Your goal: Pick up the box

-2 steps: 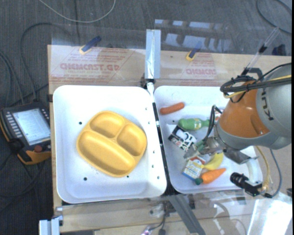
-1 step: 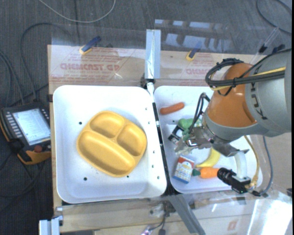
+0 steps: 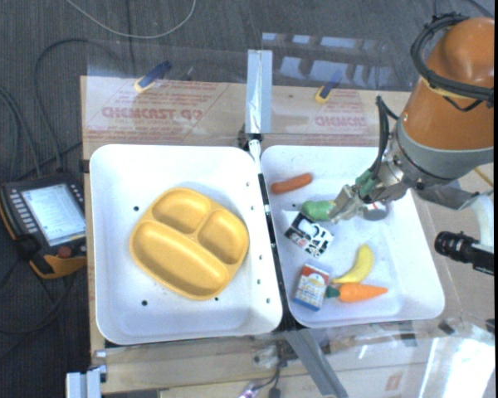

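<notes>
A small colourful box (image 3: 313,287) lies near the front of the right bin (image 3: 415,297), beside a carrot (image 3: 362,292). A black-and-white patterned box (image 3: 309,234) lies further back, near the bin's middle. My gripper (image 3: 342,208) hangs low over the right bin, reaching in from the right. Its tip is against the right end of a green object (image 3: 315,209), just behind and to the right of the patterned box. Nothing shows as held.
An orange sausage (image 3: 291,182) lies at the back of the right bin and a banana (image 3: 361,264) sits above the carrot. The left bin (image 3: 116,305) holds a yellow divided plate (image 3: 189,240). A pendant (image 3: 41,216) lies off the bench to the left.
</notes>
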You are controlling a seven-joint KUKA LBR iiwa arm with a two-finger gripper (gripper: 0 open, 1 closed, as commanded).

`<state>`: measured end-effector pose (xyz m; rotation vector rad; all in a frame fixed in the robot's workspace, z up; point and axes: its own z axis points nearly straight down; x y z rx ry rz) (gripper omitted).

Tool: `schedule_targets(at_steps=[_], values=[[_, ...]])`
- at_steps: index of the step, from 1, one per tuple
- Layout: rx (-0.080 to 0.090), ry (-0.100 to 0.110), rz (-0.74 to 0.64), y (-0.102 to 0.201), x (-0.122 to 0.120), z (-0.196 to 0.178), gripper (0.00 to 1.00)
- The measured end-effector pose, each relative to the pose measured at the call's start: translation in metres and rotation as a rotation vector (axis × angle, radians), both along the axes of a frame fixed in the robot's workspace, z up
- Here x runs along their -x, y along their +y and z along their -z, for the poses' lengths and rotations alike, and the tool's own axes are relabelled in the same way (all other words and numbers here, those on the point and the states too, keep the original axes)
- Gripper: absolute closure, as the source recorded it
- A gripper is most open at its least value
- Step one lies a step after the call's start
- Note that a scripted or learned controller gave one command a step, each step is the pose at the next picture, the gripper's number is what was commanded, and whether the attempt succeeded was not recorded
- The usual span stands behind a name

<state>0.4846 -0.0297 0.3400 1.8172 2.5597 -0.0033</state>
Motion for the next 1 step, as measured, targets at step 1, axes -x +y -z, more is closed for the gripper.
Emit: schedule_targets(at_steps=[1], values=[[-0.001, 0.004, 0.333, 0.0718, -0.0342, 0.0930, 1.00]])
